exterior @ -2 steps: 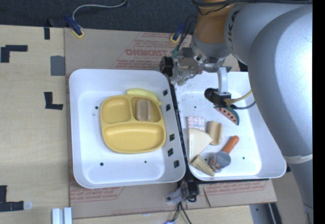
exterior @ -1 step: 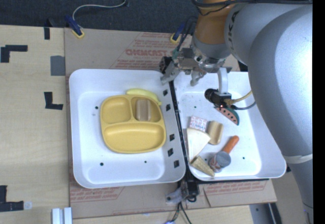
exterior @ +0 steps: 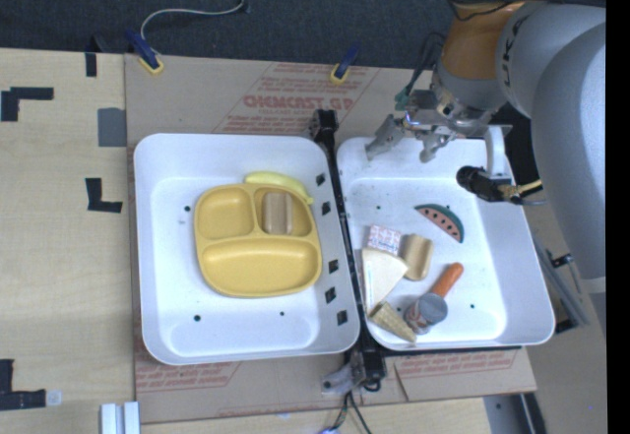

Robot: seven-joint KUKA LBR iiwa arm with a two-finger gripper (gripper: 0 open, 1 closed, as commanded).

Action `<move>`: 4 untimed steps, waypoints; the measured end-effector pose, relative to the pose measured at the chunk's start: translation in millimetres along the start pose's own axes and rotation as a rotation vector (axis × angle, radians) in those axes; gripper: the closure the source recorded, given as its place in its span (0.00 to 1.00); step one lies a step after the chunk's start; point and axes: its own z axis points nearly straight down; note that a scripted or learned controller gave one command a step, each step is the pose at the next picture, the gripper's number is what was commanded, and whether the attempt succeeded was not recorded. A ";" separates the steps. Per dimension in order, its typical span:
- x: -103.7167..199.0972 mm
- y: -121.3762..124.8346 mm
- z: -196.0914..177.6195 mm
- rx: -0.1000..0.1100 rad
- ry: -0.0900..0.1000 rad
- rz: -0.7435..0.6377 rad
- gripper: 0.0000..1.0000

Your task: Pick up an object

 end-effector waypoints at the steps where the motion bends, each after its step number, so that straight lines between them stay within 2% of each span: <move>1: -41.5 1.4 98.1 -0.004 0.001 -0.001 0.00; 4: -106.9 2.2 97.6 -0.006 0.000 -0.003 0.00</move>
